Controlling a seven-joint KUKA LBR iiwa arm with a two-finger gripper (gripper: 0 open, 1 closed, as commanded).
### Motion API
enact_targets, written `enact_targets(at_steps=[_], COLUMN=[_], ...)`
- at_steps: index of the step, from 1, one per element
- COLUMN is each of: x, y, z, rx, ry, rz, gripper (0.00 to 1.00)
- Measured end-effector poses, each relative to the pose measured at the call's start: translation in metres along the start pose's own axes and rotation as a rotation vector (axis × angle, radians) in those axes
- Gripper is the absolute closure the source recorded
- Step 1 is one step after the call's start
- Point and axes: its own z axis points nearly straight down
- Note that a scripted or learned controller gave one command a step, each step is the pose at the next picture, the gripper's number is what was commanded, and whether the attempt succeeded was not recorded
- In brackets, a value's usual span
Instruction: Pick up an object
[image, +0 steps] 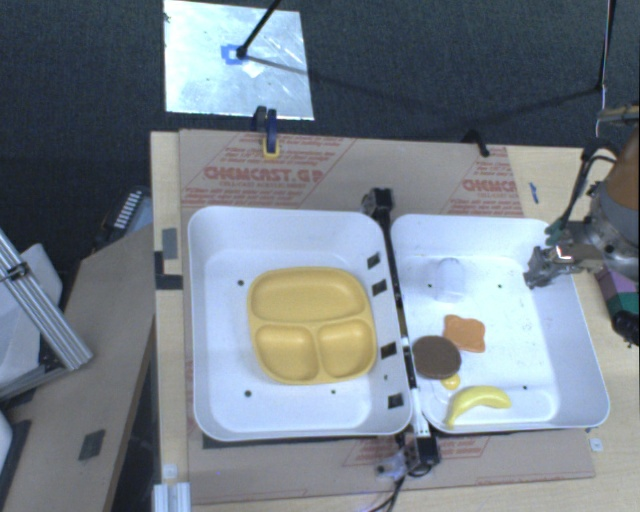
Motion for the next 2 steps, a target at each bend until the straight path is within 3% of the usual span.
enact_targets(at_steps=[2], x=[0.103], y=[0.046], z=[-0.007], rx=[0.002], ry=[0.004], rz=[-0.007], gripper=[1.0])
